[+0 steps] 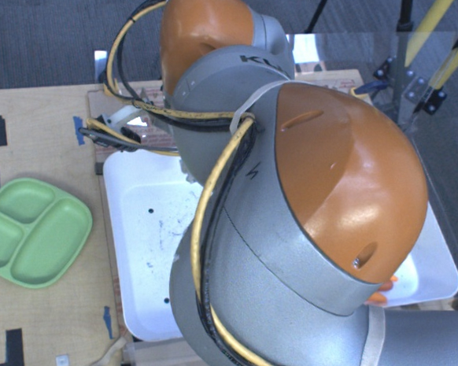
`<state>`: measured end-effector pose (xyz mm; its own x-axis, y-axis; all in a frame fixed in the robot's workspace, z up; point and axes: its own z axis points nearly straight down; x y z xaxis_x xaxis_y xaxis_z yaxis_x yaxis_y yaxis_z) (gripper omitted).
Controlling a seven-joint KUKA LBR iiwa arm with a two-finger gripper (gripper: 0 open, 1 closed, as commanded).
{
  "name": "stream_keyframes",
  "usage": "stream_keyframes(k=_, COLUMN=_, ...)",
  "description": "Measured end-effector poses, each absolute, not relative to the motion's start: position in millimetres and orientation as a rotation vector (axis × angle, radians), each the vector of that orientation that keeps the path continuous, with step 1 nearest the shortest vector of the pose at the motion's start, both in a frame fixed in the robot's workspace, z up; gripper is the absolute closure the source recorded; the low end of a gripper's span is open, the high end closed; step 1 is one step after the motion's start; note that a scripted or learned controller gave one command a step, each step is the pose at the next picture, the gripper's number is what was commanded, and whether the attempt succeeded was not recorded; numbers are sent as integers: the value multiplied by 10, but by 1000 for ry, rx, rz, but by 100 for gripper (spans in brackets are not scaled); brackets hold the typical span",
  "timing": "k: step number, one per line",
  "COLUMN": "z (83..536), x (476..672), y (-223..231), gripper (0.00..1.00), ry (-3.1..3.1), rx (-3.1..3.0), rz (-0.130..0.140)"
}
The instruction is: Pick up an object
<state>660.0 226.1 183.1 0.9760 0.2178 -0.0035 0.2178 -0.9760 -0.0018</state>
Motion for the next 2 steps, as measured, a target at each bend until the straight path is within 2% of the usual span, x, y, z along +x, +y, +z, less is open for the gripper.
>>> stream_keyframes(k=2, z=2039, x=6605, y=2272, gripper=100, ry=-349, rx=-3119, rz=5)
